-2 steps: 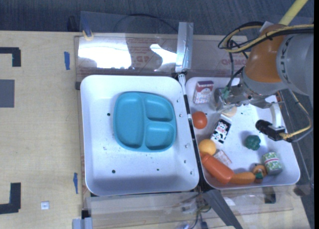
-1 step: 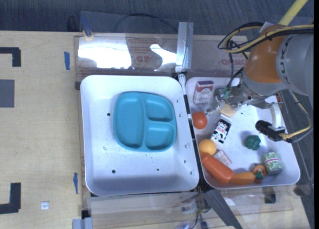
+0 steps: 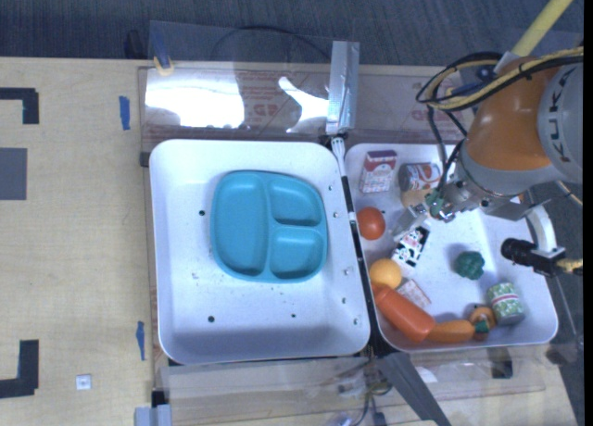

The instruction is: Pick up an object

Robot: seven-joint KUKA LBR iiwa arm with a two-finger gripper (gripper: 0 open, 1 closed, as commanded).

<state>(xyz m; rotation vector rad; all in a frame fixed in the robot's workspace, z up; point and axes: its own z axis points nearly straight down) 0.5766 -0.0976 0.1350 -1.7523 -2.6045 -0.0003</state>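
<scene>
Hovering end effector (image 3: 435, 204), contents unclear.

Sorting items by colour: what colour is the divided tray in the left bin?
Light blue: the divided tray shows best in the camera view.

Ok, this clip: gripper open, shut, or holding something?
Gripper: cannot be told; it hangs low over the right bin among the small items, with nothing visibly between its fingers.
</scene>
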